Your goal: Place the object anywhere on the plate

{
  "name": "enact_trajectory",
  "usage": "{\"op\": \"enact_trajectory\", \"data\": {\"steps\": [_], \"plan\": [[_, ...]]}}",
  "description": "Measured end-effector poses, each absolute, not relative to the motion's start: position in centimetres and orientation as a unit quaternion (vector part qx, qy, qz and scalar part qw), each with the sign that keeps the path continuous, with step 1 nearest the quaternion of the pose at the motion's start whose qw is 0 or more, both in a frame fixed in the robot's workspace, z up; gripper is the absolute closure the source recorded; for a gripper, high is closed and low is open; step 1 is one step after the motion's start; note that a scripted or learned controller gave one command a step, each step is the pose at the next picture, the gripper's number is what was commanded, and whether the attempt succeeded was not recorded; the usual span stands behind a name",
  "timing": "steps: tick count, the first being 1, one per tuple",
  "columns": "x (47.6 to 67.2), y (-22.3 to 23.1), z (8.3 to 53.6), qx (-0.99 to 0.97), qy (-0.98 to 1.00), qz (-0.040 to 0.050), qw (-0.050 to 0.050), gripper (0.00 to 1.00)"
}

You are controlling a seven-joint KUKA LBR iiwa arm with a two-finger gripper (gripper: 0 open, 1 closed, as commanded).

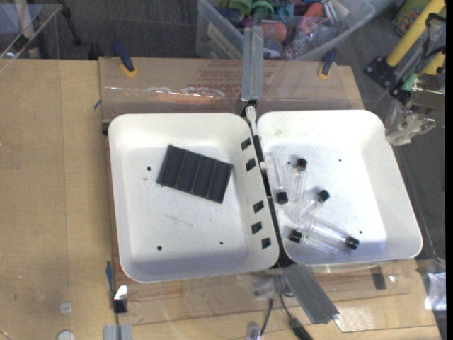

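Observation:
A dark ribbed rectangular plate [195,174] lies flat in the left bin [134,211], slightly turned, towards the back. In the right bin [375,161] lie several clear vials with black caps: one [296,176] near the middle, one [310,204] below it, and a longer one [324,236] close to the front wall. My gripper [405,125] hangs at the back right corner of the right bin, over its rim and well apart from the vials. Nothing shows in it.
The two bins meet at a ridge carrying several black clips [255,190]. A clear tub of colourful toys [283,9] stands behind the bins. Blue clamps [126,64] hold the backboard. Bare wooden bench [49,190] spreads to the left.

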State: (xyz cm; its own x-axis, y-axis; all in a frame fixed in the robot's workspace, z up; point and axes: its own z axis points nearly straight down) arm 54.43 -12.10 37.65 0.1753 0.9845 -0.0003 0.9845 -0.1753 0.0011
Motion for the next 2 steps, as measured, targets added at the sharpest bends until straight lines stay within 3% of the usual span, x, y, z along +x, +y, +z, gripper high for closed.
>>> {"op": "enact_trajectory", "data": {"steps": [1,2], "plan": [[54.4,-12.1,37.7,0.767,0.642,0.0002,0.000,0.00],[54.5,-12.1,38.7,0.766,0.642,0.0007,0.002,1.00]]}}
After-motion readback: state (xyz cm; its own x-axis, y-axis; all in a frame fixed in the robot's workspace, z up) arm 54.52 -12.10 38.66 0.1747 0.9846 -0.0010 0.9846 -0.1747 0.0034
